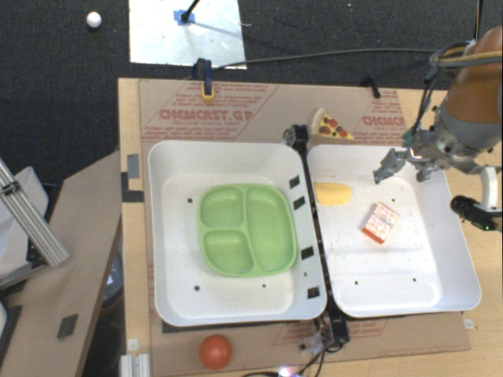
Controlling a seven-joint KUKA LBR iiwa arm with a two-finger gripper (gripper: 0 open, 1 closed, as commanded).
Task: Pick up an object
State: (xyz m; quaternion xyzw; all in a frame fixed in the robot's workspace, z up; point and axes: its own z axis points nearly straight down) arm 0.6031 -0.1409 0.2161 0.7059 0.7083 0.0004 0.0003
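Nothing is picked up yet. The end effector (404, 167) hangs at the upper right of the frame, over the top edge of the right bin (456, 289), its two fingers spread apart with nothing between them. Candidate objects lie on that bin's floor: a yellow piece (333, 194) near the upper left corner of the bin, and a small red-and-white packet (380, 222) just below and right of it, apart from each other. The end effector appears to sit above both, though its height is hard to judge from this slanted view. The left bin (169, 234) carries a green divided plate (245, 230). Descent, closing and lifting all remain.
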